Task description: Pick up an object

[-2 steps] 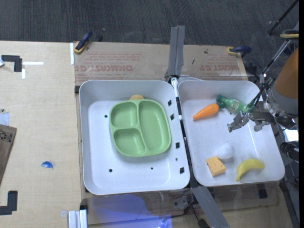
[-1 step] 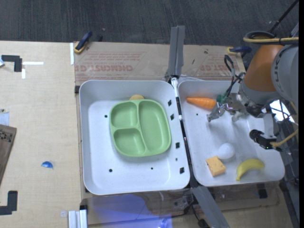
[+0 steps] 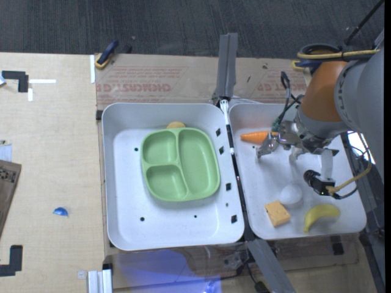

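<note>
Bins are sitting side by side on the bench, seen from the fixed overhead camera looking down at a slant. The left bin point(image 3: 116, 182) is carrying a green three-compartment plate point(image 3: 181, 163) that is lying flat near its middle, slightly toward the far edge; a small yellowish item point(image 3: 176, 125) is peeking out just behind the plate's far rim, too hidden to identify.

The right bin point(image 3: 256, 218) is holding the loose objects. A toy carrot point(image 3: 254, 137) is lying on its side near the bin's far left corner. A white ball-like object point(image 3: 291, 195) is resting toward the near half, with a yellow-orange block resembling a sponge or cheese cube point(image 3: 277, 213) just beside it toward the near edge, and a banana point(image 3: 320, 215) is curving along the near right corner.

The grey arm with its orange band point(image 3: 322, 90) is reaching in from the right over the right bin's far half. The gripper point(image 3: 280, 151) is hanging above the bin floor, its two fingers point(image 3: 266, 147) standing apart with nothing between them. The left finger is sitting just beside the carrot's thick end, though whether it is touching cannot be told. The ball, block and banana are lying well apart from the fingers.
</note>
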`<state>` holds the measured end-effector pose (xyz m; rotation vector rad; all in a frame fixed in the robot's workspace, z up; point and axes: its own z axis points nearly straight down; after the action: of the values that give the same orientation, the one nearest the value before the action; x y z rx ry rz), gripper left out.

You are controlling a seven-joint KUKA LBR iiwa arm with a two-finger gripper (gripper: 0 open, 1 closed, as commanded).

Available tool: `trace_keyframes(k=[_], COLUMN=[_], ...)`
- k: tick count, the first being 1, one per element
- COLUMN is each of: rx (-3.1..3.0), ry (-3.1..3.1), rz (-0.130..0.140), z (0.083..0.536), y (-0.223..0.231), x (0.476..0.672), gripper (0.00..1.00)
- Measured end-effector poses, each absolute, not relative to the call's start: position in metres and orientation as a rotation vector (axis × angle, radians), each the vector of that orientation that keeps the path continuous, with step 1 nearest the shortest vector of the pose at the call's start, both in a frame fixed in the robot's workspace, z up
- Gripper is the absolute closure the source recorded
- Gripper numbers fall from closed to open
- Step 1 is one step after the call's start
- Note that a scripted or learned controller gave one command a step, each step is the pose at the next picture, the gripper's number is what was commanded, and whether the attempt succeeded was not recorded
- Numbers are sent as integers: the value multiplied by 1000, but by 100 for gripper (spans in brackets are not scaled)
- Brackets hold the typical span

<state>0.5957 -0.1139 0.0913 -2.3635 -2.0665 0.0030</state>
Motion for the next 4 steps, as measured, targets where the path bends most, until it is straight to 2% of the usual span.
trace_keyframes(k=[1, 2, 3, 4], rx=[-2238, -2268, -2416, -2388], ry=[-2206, -2176, -2025, -2062], rz=[2, 1, -15, -8], z=[92, 192, 101, 101], y=[-105, -67, -117, -102], x=[647, 659, 663, 662], gripper=[0, 0, 0, 0])
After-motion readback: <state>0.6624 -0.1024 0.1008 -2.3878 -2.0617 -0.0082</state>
